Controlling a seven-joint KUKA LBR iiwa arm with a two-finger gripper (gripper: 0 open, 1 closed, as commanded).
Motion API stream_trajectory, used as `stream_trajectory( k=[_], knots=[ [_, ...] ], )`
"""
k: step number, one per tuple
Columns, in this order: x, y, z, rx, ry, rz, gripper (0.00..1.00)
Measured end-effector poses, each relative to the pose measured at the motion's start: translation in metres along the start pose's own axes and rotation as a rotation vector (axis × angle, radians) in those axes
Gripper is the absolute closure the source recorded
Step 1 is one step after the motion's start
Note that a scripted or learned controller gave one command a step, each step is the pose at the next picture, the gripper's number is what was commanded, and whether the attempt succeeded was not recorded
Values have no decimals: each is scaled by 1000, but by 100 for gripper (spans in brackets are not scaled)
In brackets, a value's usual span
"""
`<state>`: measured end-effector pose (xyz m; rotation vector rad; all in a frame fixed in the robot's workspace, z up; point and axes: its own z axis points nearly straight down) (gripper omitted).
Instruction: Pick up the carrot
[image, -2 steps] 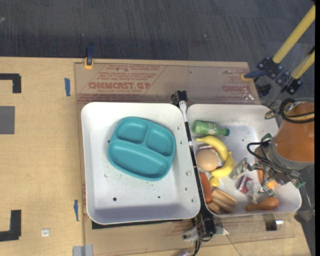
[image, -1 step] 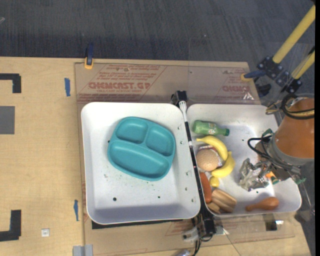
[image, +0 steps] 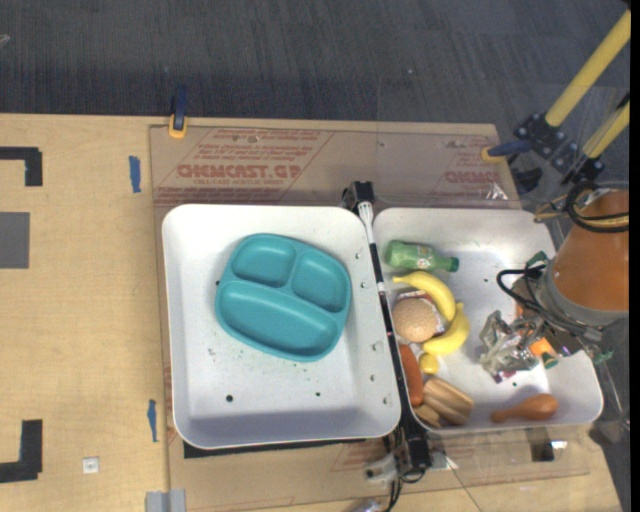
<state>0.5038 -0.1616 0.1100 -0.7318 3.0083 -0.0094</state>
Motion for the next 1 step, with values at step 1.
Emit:
stream_trajectory(
  k=[1],
  knots=[
    [-2,-10,20,-21,23,-421,100]
  ],
)
